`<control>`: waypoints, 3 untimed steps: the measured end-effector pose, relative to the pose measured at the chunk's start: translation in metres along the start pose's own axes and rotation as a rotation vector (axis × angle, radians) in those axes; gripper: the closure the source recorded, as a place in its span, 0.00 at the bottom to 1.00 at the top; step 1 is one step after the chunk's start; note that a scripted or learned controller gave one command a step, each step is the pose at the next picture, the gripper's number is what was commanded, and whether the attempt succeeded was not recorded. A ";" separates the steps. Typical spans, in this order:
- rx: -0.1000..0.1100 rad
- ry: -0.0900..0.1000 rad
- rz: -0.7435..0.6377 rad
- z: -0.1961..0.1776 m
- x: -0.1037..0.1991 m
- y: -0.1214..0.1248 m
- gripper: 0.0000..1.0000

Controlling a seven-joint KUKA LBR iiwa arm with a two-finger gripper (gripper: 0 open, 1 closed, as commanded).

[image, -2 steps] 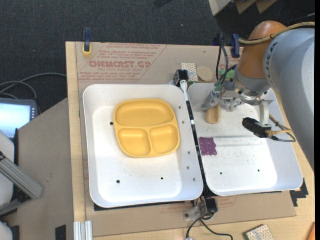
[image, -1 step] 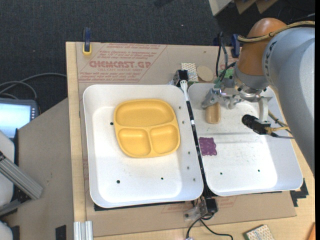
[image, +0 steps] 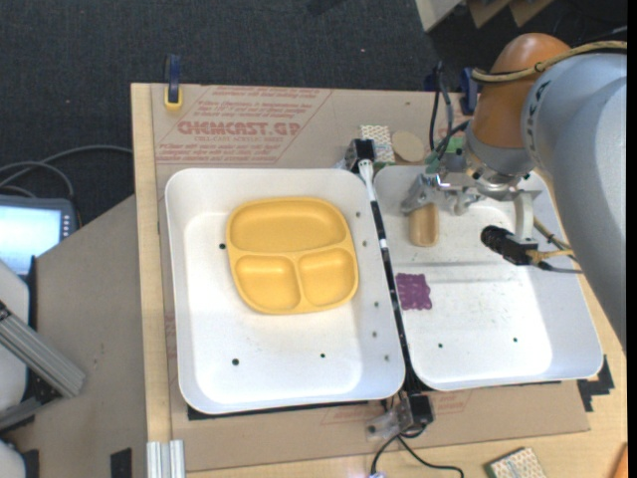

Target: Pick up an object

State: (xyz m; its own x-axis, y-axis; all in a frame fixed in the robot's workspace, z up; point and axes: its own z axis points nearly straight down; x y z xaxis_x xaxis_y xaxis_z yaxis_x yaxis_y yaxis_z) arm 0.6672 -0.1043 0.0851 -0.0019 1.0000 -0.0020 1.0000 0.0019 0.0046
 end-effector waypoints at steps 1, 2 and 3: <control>0.003 0.001 0.001 0.000 0.006 0.000 0.00; 0.005 0.002 0.001 0.000 0.013 -0.001 0.00; 0.005 0.001 0.001 0.000 0.013 -0.001 0.00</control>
State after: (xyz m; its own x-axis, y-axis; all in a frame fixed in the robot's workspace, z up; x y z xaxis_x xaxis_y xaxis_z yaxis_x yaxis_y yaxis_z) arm 0.6666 -0.0914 0.0850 -0.0012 1.0000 -0.0006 1.0000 0.0012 -0.0005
